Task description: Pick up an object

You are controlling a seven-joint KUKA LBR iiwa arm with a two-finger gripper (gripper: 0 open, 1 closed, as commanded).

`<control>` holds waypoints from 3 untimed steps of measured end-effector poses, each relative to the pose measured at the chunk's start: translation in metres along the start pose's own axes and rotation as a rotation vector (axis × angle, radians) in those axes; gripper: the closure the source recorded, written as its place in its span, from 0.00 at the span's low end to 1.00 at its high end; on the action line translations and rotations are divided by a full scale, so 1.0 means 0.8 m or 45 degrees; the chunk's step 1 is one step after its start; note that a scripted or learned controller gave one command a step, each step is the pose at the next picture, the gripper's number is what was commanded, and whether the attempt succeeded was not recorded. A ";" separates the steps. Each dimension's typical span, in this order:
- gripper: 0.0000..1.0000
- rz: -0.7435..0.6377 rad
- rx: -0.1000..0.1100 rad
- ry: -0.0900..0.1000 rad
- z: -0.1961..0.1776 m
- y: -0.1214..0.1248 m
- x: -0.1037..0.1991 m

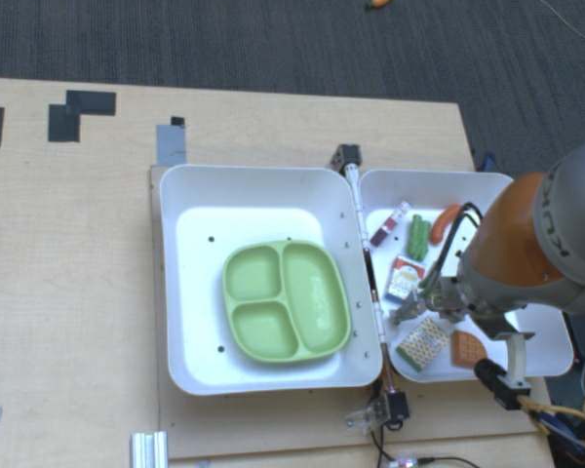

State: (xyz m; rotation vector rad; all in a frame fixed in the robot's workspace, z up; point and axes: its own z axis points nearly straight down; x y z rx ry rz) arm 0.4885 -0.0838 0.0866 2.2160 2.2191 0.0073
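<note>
The arm (531, 247), grey with an orange band, reaches in from three o'clock and hangs over the right bin (556, 354). Its hand (421, 305) sits low over the bin's left half, and I cannot tell whether it is apart or together, since the metal parts blur against the white floor.

Several small things lie in the right bin. A checkered packet (422, 343) rests just at six o'clock of the hand, near the bin's front wall, close under the hand but not seen between any gripping parts. A small red and white box (404, 279) lies at eleven o'clock of the hand, just beside it. A green vegetable (418, 237) stands farther at twelve o'clock, with a small bottle (389, 224) at its nine o'clock side and an orange carrot (445, 219) at its two o'clock side. An orange block (466, 347) lies at four o'clock of the hand, partly under the arm.

The left bin (190, 261) holds a green divided plate (285, 300), well apart from the hand at nine o'clock. Both bins rest on the bench (68, 291)
</note>
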 end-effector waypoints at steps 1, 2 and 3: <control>1.00 -0.004 -0.007 -0.001 -0.014 0.003 0.000; 0.00 -0.003 -0.007 -0.001 -0.014 0.003 0.000; 1.00 -0.009 -0.011 0.000 -0.027 0.004 0.001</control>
